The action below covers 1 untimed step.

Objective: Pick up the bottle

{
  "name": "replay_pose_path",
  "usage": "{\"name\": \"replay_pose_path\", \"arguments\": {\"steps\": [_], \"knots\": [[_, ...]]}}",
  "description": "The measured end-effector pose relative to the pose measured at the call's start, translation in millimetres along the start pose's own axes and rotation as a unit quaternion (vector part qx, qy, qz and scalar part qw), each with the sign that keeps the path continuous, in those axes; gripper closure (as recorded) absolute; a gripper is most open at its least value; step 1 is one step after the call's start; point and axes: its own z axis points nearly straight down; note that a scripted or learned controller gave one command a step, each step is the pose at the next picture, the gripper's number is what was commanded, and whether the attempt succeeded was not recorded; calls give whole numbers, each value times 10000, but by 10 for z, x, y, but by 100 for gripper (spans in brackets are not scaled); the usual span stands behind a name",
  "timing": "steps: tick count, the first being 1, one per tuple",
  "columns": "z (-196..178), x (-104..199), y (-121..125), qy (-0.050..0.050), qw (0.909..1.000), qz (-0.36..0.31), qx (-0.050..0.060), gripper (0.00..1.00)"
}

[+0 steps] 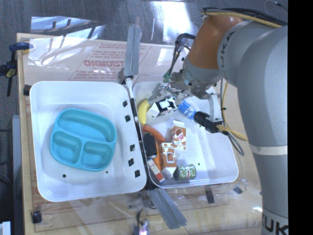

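While arm reaches in from right, gripper [163,98] low over far part of right bin [222,158]; whether open or closed cannot be told. Bottle [186,107], blue with pale end, lying in same bin just beside gripper, on view's right of it. Banana [143,112] along bin's left wall, near gripper. Toward near end: orange item [155,133], printed carton [179,137], second carton [168,156], green can [186,172]. Left bin [41,175] bearing blue divided plate [83,139]
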Motion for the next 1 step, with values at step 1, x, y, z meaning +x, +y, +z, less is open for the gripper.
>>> {"name": "replay_pose_path", "arguments": {"steps": [1], "knots": [[107, -602, -102, 3, 9992, -388, -1, 0]]}}
